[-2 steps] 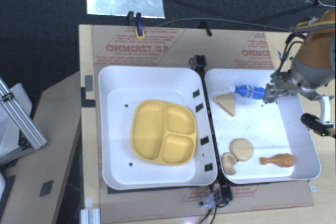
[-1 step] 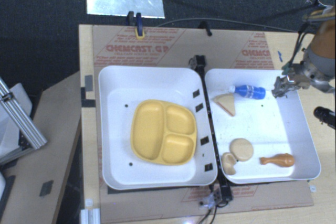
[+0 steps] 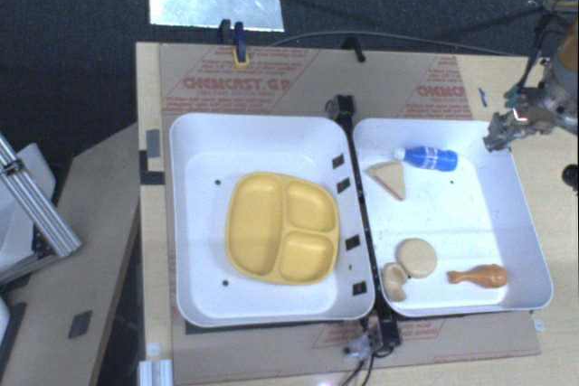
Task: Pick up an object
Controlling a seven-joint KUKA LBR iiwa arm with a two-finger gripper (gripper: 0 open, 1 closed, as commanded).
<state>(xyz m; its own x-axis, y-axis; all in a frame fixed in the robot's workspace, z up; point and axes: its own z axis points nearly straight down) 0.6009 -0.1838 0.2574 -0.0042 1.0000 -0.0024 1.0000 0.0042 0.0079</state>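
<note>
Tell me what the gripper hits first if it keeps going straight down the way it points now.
Probably the right bin's far right rim or the bare floor just inside it. The gripper hangs over that corner, pointing down and slightly left. The blue bottle lies farther left, likely off that line, though depth is unclear.

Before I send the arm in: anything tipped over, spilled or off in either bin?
Nothing spilled or damaged. The blue bottle lies on its side in the right bin, the yellow divided tray sits slightly rotated in the left bin, and the gripper hovers at the right bin's far right corner.
</note>
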